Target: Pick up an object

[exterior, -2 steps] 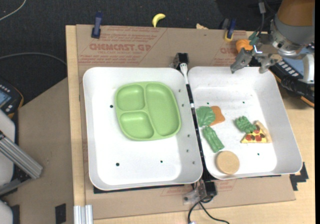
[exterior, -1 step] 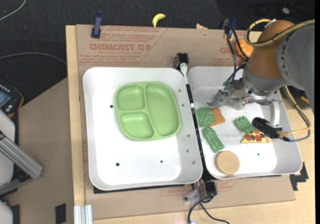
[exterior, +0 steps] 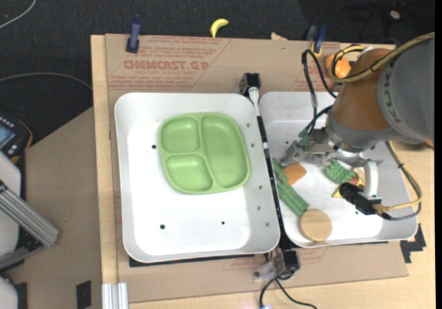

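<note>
The claw point(exterior: 301, 151) hangs low in the right bin point(exterior: 290, 110), just above the orange piece point(exterior: 295, 173); I cannot tell whether it grips anything. The step looks like reaching to grasp; next it needs to close on that piece and lift.

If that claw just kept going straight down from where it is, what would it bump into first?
Probably the orange piece or the green strip just below the gripper in the right bin; depth is hard to judge from this slanted view.
</note>
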You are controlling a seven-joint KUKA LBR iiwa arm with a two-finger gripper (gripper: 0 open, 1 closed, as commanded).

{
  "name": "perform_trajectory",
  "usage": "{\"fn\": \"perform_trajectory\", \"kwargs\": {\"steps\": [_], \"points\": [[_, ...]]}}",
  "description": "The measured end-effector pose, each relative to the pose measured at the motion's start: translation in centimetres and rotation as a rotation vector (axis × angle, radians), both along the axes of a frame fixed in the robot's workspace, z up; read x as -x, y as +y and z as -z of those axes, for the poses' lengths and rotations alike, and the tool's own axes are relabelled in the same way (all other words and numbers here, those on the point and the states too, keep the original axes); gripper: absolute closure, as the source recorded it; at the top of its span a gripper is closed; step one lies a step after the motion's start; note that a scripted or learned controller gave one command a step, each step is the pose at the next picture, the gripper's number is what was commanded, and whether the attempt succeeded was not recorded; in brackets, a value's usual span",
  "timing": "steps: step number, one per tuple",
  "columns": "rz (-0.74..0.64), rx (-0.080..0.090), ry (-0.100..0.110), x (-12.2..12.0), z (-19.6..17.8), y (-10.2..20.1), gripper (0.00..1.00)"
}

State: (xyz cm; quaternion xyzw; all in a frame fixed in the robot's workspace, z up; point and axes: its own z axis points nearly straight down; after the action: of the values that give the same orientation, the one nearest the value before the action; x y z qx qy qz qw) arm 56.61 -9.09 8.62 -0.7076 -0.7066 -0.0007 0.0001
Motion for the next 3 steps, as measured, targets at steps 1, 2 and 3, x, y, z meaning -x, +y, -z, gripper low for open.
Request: {"fn": "perform_trajectory", "kwargs": {"steps": [1,2,3], "points": [[0.002,0.001,-0.002,4.4,-0.1,-0.1,0.00],[0.001,0.001,-0.007,4.1,-1.1,0.0,1.00],[-0.011,-0.002,-0.010,2.9,-10.4,7.7,1.00]]}}
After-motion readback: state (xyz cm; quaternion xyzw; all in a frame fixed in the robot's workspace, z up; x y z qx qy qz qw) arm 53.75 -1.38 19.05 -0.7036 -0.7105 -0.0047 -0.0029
